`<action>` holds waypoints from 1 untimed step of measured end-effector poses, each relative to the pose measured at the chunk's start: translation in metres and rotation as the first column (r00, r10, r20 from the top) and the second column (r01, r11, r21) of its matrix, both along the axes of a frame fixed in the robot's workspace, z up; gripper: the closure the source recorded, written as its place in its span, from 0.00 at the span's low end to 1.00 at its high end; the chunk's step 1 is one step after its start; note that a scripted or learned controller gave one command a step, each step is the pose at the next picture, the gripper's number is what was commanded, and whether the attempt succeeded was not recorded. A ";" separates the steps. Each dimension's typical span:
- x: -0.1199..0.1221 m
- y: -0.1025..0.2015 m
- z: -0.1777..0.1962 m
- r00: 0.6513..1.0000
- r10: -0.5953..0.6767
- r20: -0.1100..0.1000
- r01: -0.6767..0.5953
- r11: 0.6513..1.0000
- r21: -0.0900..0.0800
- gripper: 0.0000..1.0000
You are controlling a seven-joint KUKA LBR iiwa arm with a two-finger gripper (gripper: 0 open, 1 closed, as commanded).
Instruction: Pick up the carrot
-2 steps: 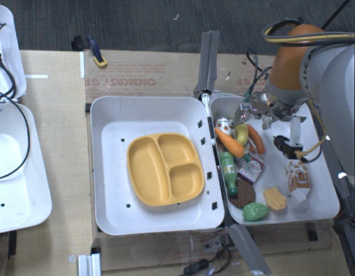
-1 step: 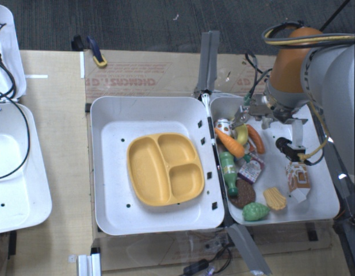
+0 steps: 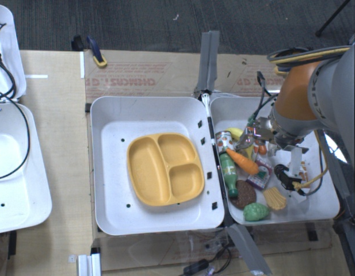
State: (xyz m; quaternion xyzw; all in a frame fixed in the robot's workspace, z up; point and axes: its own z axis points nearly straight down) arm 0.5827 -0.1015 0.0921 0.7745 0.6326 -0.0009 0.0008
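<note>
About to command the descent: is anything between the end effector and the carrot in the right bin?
Nothing visibly lies on top of the carrot. It is crowded, though: the green bottle sits beside it, with small packets around its other end. The end effector is above that clutter, close by.

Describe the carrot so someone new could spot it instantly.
Look in the right bin, among the toy food beside the gripper. The carrot lies slantwise just right of the green bottle. It is the lone orange, tapered piece there.
</note>
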 end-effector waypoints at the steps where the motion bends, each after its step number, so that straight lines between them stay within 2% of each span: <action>1: -0.001 0.000 0.008 1.000 -0.003 -0.003 0.003 1.000 0.001 1.00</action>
